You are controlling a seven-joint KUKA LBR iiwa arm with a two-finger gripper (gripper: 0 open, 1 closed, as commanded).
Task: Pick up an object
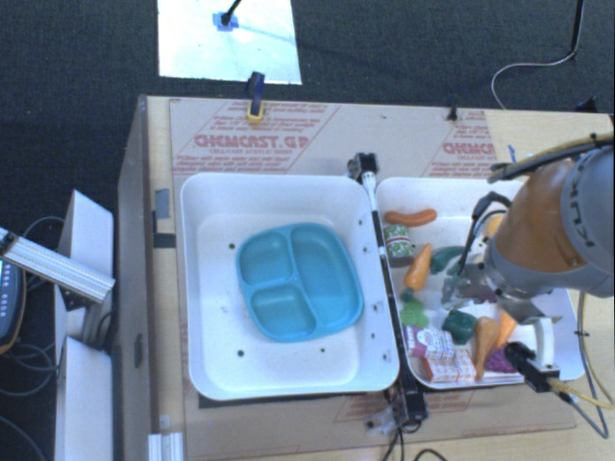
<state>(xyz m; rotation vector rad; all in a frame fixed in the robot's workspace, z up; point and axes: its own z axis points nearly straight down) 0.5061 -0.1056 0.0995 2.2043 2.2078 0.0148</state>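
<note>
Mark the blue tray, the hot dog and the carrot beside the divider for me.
blue tray (299,281): camera view, its middle divider.
hot dog (410,217): camera view, middle of the sausage.
carrot (418,267): camera view, its thick orange body.

Blue divided plate (299,281) in left white bin (216,214); clamp (255,97) at bench's far edge; white sheet (229,25) beyond.

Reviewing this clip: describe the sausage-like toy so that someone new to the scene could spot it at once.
Look at the right-hand white bin, the one crowded with toy food under the arm. Along its far edge, near the divider between the bins, lies the sausage, set roughly crosswise. It is reddish-orange, slim and round-ended, unlike the tapered orange carrot and the green pieces nearer the camera.
</note>
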